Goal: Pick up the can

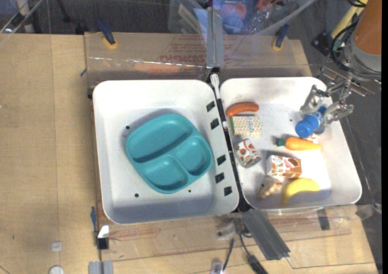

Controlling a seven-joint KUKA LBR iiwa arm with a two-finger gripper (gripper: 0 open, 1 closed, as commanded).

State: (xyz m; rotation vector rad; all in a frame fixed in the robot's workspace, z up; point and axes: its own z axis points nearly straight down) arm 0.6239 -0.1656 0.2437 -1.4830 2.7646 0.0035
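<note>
Can point(247, 152) lies tilted in right bin point(342, 173).

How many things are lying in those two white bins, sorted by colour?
Teal: 1, the plate
Blue: 1, the can
Orange: 2, the sausage and carrot
Yellow: 1, the banana
Printed white: 3, the cartons
Total: 8

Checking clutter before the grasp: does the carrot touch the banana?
Apart. The camera view shows bare white bin floor between the carrot and the banana, which lies nearer the front wall.
</note>
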